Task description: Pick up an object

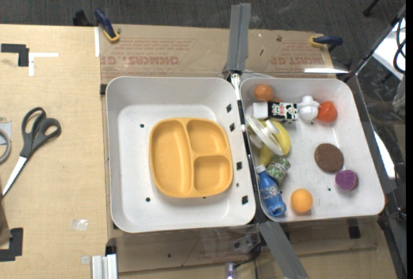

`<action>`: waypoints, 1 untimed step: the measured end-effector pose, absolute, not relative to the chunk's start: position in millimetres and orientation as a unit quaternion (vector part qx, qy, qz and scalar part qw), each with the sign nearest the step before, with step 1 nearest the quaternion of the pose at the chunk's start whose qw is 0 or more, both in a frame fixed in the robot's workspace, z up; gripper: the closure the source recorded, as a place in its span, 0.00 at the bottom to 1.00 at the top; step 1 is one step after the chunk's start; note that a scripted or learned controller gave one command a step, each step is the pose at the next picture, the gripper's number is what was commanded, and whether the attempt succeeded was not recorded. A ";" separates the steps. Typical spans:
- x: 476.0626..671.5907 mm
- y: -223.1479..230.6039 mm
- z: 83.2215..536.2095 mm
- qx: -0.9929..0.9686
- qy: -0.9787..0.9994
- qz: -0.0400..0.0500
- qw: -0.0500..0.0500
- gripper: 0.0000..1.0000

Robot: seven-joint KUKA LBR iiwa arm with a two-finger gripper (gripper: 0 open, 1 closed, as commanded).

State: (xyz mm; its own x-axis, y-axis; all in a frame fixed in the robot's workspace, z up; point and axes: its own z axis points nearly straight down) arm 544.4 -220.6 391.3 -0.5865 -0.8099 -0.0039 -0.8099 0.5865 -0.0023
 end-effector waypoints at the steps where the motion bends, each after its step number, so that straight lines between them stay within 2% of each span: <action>1: 584.9 -220.6 398.8 -0.634 0.773 0.000 0.003 1.00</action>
